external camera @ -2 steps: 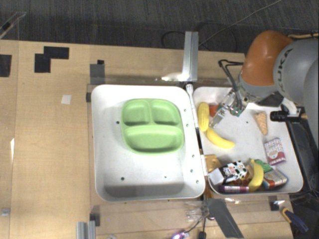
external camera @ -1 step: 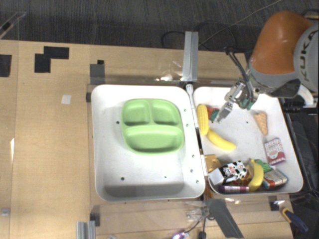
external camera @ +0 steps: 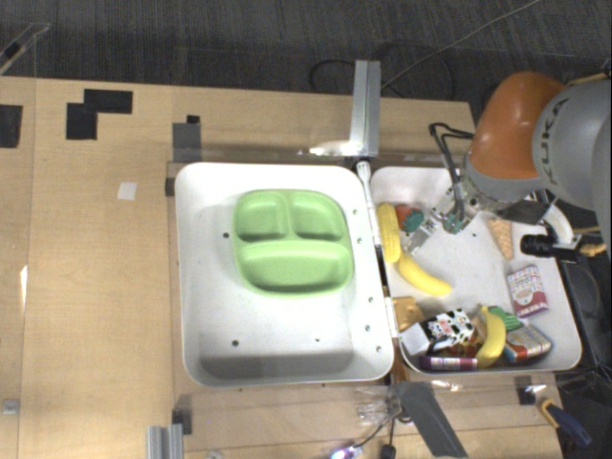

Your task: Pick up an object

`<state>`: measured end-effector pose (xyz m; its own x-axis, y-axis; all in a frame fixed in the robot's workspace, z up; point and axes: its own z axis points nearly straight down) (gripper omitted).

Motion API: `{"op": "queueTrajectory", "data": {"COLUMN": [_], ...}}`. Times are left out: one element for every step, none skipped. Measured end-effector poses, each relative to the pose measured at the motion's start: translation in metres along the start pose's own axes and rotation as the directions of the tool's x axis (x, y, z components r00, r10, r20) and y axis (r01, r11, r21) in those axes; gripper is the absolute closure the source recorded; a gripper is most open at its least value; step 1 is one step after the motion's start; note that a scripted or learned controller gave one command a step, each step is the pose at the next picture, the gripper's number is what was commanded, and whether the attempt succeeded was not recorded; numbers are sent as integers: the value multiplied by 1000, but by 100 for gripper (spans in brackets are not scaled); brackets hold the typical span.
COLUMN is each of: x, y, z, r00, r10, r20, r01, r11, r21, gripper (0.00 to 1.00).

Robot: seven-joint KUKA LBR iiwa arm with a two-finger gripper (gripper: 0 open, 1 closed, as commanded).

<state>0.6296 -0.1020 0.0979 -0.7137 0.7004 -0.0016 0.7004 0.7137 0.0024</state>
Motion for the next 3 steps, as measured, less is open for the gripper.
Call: {"op": "queueTrajectory", "data": {"x": [-22, -22, 9], "y": [23, 27, 67], "z": [9, -2, -91], "r00": [956, 958, 966], "r10": [295, 287, 259], "r20": [3, 7, 1], "r01": [-295, -287, -259], "r11": [956, 958, 966], "r21": [-4, -11, -1], "gripper": [0, 100, 100]}}
